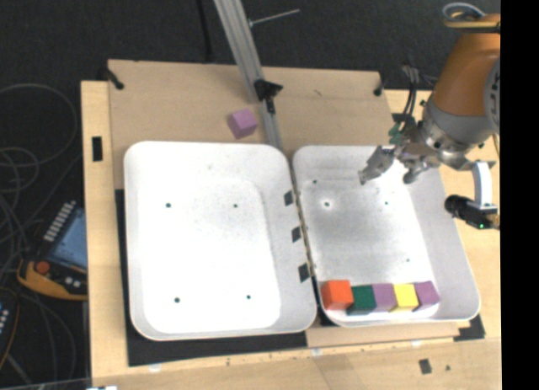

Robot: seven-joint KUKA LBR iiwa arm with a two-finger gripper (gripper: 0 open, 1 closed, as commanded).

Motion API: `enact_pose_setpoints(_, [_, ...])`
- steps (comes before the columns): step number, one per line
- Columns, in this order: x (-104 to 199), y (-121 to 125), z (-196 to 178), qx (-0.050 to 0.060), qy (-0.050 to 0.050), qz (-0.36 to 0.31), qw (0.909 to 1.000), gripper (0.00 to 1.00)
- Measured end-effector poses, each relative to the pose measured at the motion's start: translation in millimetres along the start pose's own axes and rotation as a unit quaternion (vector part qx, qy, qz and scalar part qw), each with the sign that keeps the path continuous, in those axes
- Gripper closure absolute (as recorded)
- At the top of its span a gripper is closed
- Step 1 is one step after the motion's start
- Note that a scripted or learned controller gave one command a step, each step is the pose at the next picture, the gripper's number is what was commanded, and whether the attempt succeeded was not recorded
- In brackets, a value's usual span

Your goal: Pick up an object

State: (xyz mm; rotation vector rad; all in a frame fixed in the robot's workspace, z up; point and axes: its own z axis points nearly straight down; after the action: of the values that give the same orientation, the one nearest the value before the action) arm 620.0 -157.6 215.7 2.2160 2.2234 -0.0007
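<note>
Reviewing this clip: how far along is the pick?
Nothing looks picked yet. The gripper hangs open, holding nothing, over the far end of the right bin. The five blocks sit in a row along its near edge. Still left: descend, grasp one, lift.

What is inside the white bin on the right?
In the right bin, five blocks line its near edge: orange, green, purple, yellow, purple. Nothing covers them.
</note>
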Motion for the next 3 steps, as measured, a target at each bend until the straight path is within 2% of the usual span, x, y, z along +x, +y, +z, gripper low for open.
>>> enact_pose_setpoints(1, [-0.4,26.7,15.6,0.0,-0.001,-0.001,1.0,0.0])
enact_pose_setpoints(2, [-1.7,26.5,2.8,-0.002,-0.002,-0.003,1.0,1.0])
enact_pose_setpoints(3, [72.5,59.8,111.4,0.003,0.002,-0.001,1.0,1.0])
